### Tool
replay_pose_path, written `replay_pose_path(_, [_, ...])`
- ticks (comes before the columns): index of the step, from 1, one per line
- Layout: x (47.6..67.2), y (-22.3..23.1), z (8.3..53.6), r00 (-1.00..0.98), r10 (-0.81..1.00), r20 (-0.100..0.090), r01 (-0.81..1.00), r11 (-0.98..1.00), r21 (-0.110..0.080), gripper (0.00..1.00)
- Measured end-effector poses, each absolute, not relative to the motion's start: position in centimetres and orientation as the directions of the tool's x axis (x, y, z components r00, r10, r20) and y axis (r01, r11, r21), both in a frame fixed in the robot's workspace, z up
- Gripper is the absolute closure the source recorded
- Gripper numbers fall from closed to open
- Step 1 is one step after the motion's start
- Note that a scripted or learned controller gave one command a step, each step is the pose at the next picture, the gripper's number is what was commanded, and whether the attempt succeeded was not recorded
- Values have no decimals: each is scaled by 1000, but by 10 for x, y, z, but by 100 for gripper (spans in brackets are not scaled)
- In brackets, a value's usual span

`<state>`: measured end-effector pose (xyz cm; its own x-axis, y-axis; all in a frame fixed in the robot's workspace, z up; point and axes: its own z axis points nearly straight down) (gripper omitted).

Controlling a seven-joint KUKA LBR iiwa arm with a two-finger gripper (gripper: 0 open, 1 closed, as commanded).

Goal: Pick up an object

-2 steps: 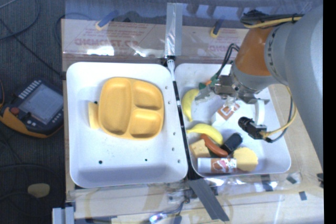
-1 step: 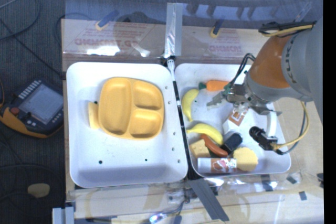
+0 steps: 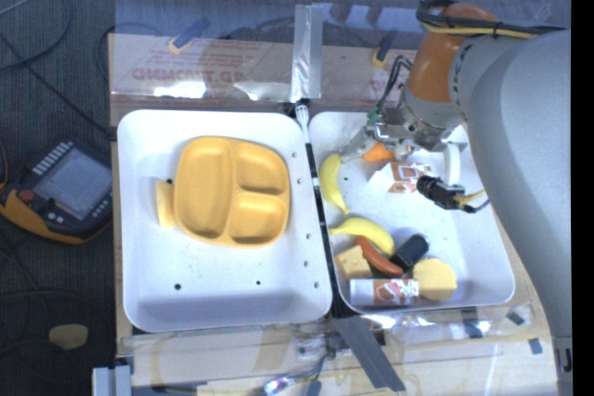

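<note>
White plastic forms the two shallow bins that are set side by side on the worktop (image 3: 139, 74). The left bin (image 3: 139, 292) is taken up by a yellow divided tray (image 3: 230, 190), which is laid flat near its middle. The other things are gathered in the right bin (image 3: 483, 278). A curved banana (image 3: 330, 183) is placed against the wall that this bin shares with the left one, and a second banana (image 3: 367, 229) is seen just below it. Below that banana, a red piece (image 3: 376, 256), a black cylinder (image 3: 411, 249), a tan block (image 3: 351, 261), a white labelled bottle (image 3: 388, 290) and a pale yellow rounded thing (image 3: 436, 277) are crowded together by the bin's near edge.

The grey arm (image 3: 520, 79) with its orange band (image 3: 432, 74) is lowered over the far part of the right bin. The pincer (image 3: 388, 140) is found there, just beside a small orange piece (image 3: 377, 154); whether it is open or closed cannot be told, and nothing is seen in its grasp. Small white and red cards (image 3: 406, 179) are scattered near the orange piece.
</note>
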<state>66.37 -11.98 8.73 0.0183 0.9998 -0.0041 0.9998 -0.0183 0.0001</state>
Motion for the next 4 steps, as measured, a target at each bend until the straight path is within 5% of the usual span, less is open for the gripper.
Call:
replay_pose_path(1, [660,-119,91,16,1000,-5,1000,-17,-20,100])
replay_pose_path(2, [651,-80,218,-70,998,-3,998,70,-2,100])
replay_pose_path(3, [618,-157,312,-245,970,-4,970,245,-1,100])
replay_pose_path(4, [624,-156,266,-167,986,-2,986,167,-4,100])
